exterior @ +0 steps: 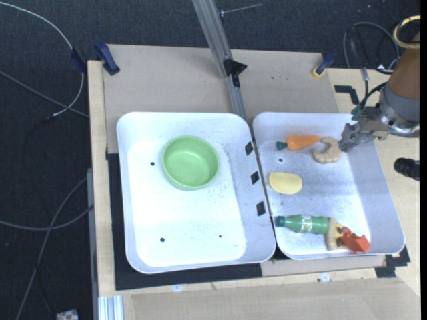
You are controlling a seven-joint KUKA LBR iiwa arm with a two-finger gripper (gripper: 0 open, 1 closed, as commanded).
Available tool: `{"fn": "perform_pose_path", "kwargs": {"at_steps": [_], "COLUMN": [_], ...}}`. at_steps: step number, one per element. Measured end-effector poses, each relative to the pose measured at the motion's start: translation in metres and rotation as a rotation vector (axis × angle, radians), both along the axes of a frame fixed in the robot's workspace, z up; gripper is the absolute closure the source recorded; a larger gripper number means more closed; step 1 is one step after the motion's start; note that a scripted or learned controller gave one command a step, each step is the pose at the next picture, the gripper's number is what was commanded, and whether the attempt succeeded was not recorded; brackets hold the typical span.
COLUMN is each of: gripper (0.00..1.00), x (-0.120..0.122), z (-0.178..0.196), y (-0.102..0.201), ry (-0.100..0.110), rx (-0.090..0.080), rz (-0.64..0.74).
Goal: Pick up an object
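Nearest the camera, a green bottle point(305, 224) lies along the right bin's point(380, 199) front edge beside a small orange-red toy point(348, 239) at its front right corner. Left to right otherwise: a green bowl point(191, 162) in the left bin point(140, 199), then a yellow piece point(285, 183), an orange carrot point(299, 142) and a tan piece point(326, 151) (near the right bin's back edge). The fingers point(349, 139) hover just beside the tan piece; whether they are apart or together I cannot tell.

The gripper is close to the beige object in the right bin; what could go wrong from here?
1. The beige object touches the carrot, so the gripper may push or catch both.
2. It lies near the right bin's far rim, so the gripper may hit the wall.
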State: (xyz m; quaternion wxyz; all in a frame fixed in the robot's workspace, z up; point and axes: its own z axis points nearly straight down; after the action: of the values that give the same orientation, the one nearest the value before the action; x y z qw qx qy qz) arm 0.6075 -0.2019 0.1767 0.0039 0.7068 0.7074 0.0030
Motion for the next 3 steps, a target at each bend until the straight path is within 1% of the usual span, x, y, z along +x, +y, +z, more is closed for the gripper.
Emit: {"fn": "perform_pose_path", "kwargs": {"at_steps": [1,2,3], "gripper": [1.00,1.00,1.00], "x": [0.003,0.005,-0.004], "z": [0.063,0.105,0.109], "y": [-0.009,-0.009,0.040], "ry": [0.000,0.001,0.016], "rx": [-0.001,0.000,0.007], "rz": [0.000,0.001,0.003]}}
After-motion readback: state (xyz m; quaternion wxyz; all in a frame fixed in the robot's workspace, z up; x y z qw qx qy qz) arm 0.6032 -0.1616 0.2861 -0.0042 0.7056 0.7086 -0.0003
